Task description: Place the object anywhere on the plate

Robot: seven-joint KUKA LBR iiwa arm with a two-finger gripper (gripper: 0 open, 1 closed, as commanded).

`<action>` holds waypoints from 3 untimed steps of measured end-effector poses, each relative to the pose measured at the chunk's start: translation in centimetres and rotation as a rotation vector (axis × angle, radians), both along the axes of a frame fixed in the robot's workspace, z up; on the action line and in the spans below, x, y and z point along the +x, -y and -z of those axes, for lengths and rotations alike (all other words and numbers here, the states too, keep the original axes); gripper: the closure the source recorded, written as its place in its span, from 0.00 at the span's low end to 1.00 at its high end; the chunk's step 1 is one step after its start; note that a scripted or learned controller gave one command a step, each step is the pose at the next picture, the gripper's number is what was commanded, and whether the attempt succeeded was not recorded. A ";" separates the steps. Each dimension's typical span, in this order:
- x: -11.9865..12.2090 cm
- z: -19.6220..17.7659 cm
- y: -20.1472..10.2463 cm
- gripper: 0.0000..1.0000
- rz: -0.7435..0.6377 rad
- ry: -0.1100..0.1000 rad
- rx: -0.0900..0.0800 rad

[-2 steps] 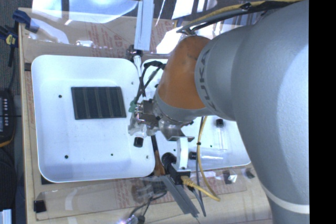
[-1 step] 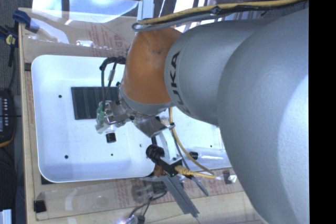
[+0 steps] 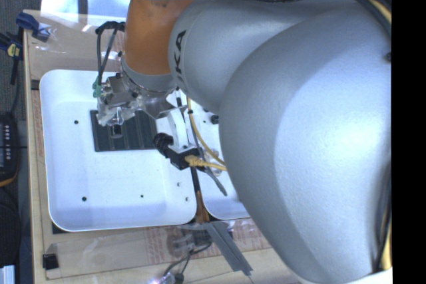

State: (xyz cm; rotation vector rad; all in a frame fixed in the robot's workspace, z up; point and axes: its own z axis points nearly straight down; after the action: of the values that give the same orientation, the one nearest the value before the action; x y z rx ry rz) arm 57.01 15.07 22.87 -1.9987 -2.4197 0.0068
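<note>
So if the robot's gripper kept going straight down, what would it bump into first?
Probably the dark ridged plate in the left bin. The gripper hangs right over its top edge, though its height above is hard to judge.

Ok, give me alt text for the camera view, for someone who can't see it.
A large grey robot arm with an orange band reaches in from the right, its tool over a dark ridged plate in the left white bin. The arm hides most of the right bin.
</note>
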 end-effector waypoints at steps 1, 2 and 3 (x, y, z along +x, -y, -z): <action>-7.2 4.3 5.3 1.00 0.343 -0.003 -0.002; -2.6 2.7 5.4 1.00 0.528 0.001 -0.001; 2.5 13.2 4.2 1.00 0.902 -0.001 -0.003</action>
State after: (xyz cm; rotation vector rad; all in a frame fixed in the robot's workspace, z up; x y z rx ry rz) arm 59.48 10.90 9.68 -2.8527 -1.3067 0.0091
